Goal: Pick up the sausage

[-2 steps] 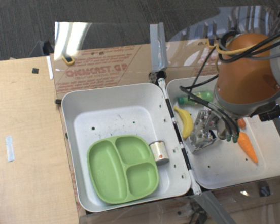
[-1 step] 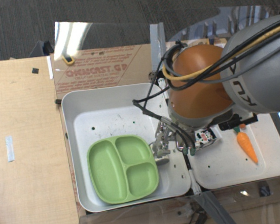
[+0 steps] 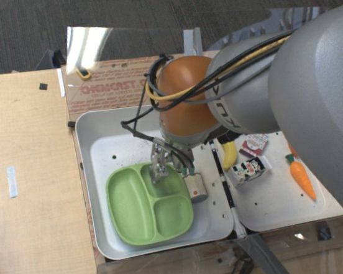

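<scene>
Looking down from the camera view, I find my gripper [image 3: 161, 171] hanging over the green plate [image 3: 149, 205], above its far right corner, and from this angle I cannot tell whether it is spread or pressed together; nothing is visibly pinched in it. What I take to be the sausage [image 3: 196, 189] is a short, tan-brown stub lying on the floor of the left bin [image 3: 90, 175], just beside the plate's right edge and near the wall that divides the two bins, a little to the right of my gripper. I judge it a light toy piece with a smooth, rounded skin, so it would likely roll or squirt out of a careless pinch; I would close across its middle, square to its long axis, not at either end. The plate's raised rim on one side and the bin wall on the other leave little room to come down around it, and that is the main obstacle I see. Cables [image 3: 138, 122] trail from my wrist above the plate's far edge. Farther right of the plate, in the right bin [image 3: 274, 204], lie a banana [image 3: 228, 155], a small red and white packet [image 3: 254, 145], a black and white box [image 3: 249, 169] and a carrot [image 3: 302, 178], all well apart from the sausage and no hindrance to it.
</scene>
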`<state>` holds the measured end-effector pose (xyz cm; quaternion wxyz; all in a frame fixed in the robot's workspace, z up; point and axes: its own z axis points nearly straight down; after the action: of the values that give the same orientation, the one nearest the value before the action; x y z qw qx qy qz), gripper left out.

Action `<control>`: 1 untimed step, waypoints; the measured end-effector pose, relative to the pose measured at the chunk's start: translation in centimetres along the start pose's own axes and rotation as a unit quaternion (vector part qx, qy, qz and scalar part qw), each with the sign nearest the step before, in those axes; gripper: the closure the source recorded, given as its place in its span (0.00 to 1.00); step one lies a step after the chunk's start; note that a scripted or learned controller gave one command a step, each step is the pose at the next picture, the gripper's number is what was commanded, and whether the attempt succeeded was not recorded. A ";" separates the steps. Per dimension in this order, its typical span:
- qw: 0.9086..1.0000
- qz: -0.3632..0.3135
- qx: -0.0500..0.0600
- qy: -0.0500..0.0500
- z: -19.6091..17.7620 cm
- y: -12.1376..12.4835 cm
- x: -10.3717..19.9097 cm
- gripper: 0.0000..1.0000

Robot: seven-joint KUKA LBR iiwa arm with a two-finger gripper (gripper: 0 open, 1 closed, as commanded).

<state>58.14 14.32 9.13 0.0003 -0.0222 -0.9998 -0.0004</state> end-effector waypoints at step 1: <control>0.996 0.087 0.000 -0.001 -8.3 8.5 1.5 1.00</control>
<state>56.97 22.88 17.42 -0.0012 -0.1087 -0.9941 -0.0001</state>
